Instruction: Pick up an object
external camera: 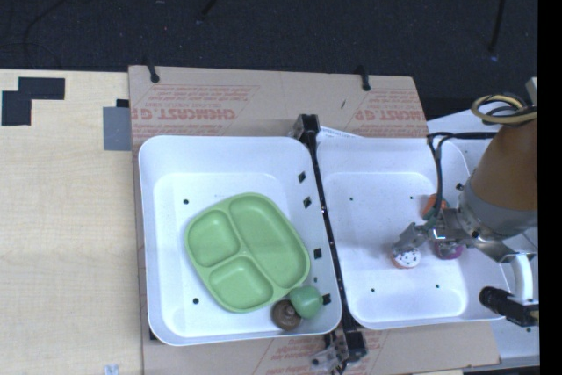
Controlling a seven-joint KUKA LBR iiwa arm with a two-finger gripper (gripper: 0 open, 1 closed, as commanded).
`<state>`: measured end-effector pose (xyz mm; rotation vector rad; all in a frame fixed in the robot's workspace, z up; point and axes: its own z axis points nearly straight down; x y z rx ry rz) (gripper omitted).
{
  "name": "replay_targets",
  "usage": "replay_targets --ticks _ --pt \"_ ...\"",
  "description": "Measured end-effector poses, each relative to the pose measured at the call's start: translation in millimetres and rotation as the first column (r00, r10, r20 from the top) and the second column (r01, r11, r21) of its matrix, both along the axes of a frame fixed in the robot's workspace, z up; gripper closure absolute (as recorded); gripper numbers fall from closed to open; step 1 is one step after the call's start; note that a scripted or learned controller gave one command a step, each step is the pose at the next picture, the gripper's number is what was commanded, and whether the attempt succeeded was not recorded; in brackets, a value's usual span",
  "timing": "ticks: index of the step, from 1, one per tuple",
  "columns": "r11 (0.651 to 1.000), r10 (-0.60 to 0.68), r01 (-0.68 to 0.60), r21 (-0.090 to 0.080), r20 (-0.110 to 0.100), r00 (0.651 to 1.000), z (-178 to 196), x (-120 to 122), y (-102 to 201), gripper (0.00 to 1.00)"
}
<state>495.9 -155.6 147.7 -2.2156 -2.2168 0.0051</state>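
Gripper (420,235) low in right bin (369,189), fingers' state unclear; centre over white dotted ball (406,258) before closing.

Small white ball with dark speckles (406,258), lying on the floor of the right bin (386,307), toward its right side. Just beside, a purple rounded piece (449,250), perhaps a toy, and farther up an orange bit (428,205), mostly hidden.

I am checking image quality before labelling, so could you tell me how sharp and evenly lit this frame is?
Camera view: even, soft light, no harsh glare on the white bins; the green plate is fairly crisp; the small objects by the tool are soft and hard to identify; background is dark.
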Motion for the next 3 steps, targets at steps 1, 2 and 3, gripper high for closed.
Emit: replay_targets --ticks 1,2,3 --pt "1.000 -0.001 0.001 0.000 -0.001 1.000 -54 -2 1 0.00" --pt "1.000 -0.006 0.006 -0.001 0.002 1.000 -41 -1 0 1.00" --pt "1.000 -0.001 0.001 -0.004 0.010 1.000 21 -2 -5 1.00"
